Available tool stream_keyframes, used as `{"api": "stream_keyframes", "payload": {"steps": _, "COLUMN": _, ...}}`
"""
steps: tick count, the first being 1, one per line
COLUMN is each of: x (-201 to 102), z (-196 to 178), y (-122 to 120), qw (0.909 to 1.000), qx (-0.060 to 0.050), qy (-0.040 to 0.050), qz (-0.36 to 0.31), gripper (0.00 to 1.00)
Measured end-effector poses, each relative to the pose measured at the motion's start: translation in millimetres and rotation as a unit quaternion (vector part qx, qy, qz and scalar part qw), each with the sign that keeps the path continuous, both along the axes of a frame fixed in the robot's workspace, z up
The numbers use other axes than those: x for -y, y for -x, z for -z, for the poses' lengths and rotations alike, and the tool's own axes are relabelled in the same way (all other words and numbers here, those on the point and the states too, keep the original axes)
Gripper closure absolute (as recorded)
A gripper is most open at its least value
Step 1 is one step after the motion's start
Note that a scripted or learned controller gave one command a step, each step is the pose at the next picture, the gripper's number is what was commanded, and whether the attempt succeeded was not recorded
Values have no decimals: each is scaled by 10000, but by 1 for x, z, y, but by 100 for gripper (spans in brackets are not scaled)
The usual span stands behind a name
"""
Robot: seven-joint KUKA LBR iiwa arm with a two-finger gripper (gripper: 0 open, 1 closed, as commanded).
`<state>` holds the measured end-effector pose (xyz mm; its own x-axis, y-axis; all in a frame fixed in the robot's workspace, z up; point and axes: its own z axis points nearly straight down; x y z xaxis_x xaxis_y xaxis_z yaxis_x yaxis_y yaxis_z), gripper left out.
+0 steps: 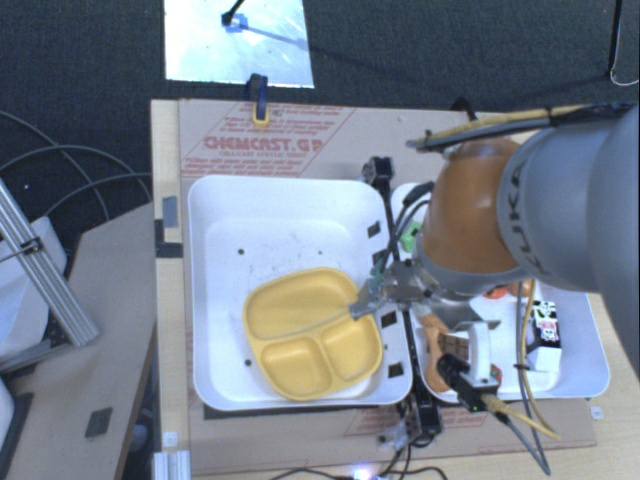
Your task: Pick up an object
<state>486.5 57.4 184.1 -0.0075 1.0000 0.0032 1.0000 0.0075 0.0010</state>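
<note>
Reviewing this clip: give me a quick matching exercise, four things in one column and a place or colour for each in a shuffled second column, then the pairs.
Things:
1. yellow divided plate
2. gripper
3. orange band
4. reflective sheet

Places or colours:
A. on the dark floor beyond the bench
B. lying in the left bin
C. at the plate's right rim
D. above the wrist, over the right bin

Pairs: 1-B, 2-C, 3-D, 4-A

Even, bright light falls from above me. Glare whitens the bins (215,268) beneath my wrist. My arm (560,208) looks softly blurred.
</note>
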Motion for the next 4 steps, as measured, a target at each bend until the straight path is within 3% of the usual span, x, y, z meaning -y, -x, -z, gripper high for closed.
{"api": "stream_keyframes", "payload": {"steps": 1, "x": -88, "z": 26, "y": 1, "qw": 10000, "qx": -16, "qy": -5, "qz": -11, "gripper": 0}}
{"api": "stream_keyframes", "payload": {"steps": 2, "x": -182, "z": 10, "y": -51, "qw": 10000, "qx": 20, "qy": -14, "qz": -12, "gripper": 0}}
{"api": "stream_keyframes", "payload": {"steps": 3, "x": -169, "z": 105, "y": -129, "qw": 10000, "qx": -24, "qy": 34, "qz": 28, "gripper": 0}}
{"api": "stream_keyframes", "payload": {"steps": 4, "x": -177, "z": 98, "y": -184, "qw": 10000, "qx": 23, "qy": 9, "qz": 12, "gripper": 0}}
